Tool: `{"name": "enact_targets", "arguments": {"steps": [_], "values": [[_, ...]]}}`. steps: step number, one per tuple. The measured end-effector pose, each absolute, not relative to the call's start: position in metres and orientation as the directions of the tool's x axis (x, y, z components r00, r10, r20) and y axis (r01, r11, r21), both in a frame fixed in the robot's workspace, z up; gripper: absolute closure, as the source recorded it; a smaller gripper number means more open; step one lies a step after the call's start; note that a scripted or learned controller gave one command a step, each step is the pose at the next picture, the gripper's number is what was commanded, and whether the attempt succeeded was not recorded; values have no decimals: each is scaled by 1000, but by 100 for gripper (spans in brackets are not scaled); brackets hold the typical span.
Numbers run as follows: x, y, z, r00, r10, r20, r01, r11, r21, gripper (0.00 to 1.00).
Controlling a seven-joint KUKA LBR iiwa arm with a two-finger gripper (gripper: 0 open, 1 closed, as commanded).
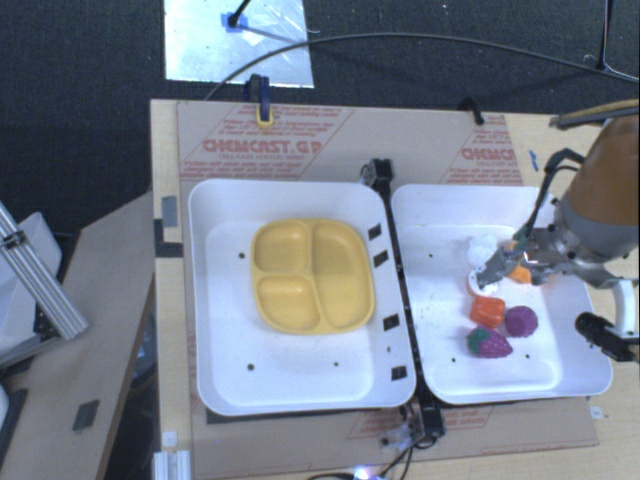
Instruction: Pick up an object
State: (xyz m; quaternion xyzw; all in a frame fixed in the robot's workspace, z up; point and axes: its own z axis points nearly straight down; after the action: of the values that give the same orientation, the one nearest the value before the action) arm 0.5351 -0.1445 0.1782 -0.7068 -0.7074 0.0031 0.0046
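My gripper (pixel 493 271) reaches in from the right and hangs low over the right bin (pixel 440 368), near its middle. A white object (pixel 483 247) lies just behind its tip, and a small orange piece (pixel 520 275) shows close beside it. In front of the gripper sit an orange toy (pixel 488 311), a purple round toy (pixel 521 320) and a magenta berry with green leaves (pixel 488 343). Nothing can be made out between the gripper's tips.
The left bin (pixel 215 368) holds a yellow divided plate (pixel 308 274). A raised ridge with black clips (pixel 390 298) separates the two bins. The arm's grey and orange body (pixel 605 188) stands over the right bin's far right side.
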Motion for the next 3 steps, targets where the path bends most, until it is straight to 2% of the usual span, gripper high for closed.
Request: {"name": "enact_targets", "arguments": {"steps": [1, 3], "values": [[538, -144, 184, -4, 1000, 0, 1000, 4, 1, 0], [539, -154, 82, -1, 1000, 1, 1000, 1, -1, 0]]}}
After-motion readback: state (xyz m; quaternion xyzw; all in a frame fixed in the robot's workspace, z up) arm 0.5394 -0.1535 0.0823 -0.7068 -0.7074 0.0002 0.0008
